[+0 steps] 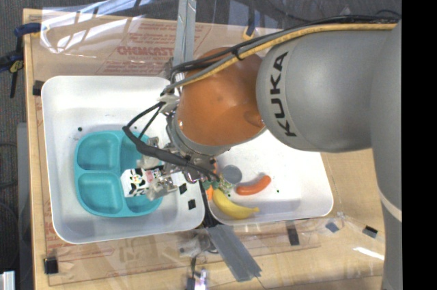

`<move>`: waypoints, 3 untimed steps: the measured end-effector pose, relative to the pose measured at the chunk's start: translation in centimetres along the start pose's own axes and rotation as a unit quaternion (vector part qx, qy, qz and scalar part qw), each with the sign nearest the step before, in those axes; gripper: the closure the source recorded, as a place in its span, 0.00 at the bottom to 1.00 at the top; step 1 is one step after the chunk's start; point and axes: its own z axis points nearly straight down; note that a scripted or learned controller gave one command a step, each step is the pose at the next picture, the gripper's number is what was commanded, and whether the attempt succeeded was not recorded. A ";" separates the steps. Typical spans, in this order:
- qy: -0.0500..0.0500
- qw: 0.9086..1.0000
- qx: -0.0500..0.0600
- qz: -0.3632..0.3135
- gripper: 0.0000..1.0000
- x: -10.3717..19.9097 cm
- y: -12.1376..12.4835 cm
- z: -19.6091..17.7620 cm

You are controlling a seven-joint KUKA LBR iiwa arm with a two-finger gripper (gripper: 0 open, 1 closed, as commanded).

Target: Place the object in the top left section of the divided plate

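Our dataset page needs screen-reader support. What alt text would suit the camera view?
A grey KUKA arm has its gripper over the right side of a teal divided plate in the left white bin; a banana and orange sausage lie in the right bin.

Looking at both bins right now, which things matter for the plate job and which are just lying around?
For the job:
- teal divided plate, in the left bin
- black-and-white object over the plate's right side, probably the piece to place

Lying about, all in the right bin:
- banana
- red sausage
- grey round piece
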 end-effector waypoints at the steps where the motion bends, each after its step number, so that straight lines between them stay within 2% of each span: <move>1: 0.002 0.999 0.000 -0.045 1.00 0.2 -2.7 0.9; 2: -0.001 0.968 0.000 -0.251 1.00 -0.7 0.5 0.9; 3: -0.001 0.927 0.000 -0.375 1.00 0.2 -3.2 0.9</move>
